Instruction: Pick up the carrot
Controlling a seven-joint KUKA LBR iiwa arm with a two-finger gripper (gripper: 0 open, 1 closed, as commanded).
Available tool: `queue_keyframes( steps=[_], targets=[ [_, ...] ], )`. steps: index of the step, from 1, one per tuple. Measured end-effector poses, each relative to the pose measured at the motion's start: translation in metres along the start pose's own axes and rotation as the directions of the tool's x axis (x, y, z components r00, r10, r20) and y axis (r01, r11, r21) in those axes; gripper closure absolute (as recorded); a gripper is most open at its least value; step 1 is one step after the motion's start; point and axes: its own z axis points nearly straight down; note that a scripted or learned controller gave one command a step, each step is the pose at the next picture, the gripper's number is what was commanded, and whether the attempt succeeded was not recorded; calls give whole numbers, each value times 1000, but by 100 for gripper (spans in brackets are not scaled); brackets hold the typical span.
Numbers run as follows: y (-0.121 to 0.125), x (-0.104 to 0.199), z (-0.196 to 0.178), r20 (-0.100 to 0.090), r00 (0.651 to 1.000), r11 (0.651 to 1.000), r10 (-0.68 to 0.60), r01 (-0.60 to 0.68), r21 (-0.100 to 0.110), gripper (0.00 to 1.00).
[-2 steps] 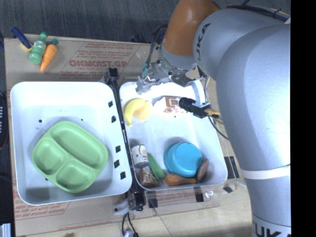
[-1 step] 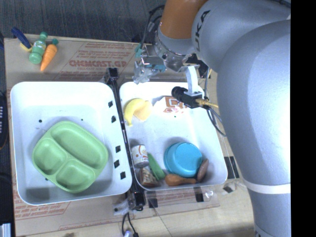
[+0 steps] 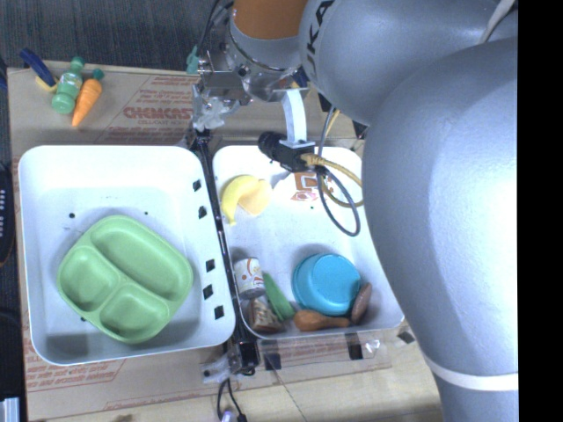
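Finds the carrot (image 3: 85, 101) lying flat on the far-left cardboard (image 3: 141, 112), outside both white bins and touching a green toy (image 3: 65, 91), so no bin wall hems it in. Places the gripper (image 3: 209, 111) over the far end of the seam between the bins, well right of the carrot, with nothing visibly held; cannot tell whether open or closed. Probably calls for a leftward reach beyond the left bin (image 3: 26, 161).

Cardboard-covered bench (image 3: 141, 108), printed red. Holds two white bins (image 3: 35, 236) side by side, plus a toy carrot (image 3: 85, 100) and green bottle (image 3: 67, 90) near the back-left corner.
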Motion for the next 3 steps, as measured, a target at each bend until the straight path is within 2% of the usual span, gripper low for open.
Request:
queue_keyframes(
  steps=[1, 2, 3],
  targets=[
    [5, 82, 35, 2, 1000, 1000, -22, 22, 11, 100],
    [1, 48, 43, 8, 956, 956, 293, -294, 8, 100],
    [-4, 38, -42, 6, 820, 820, 572, -572, 0, 100]
  ],
)
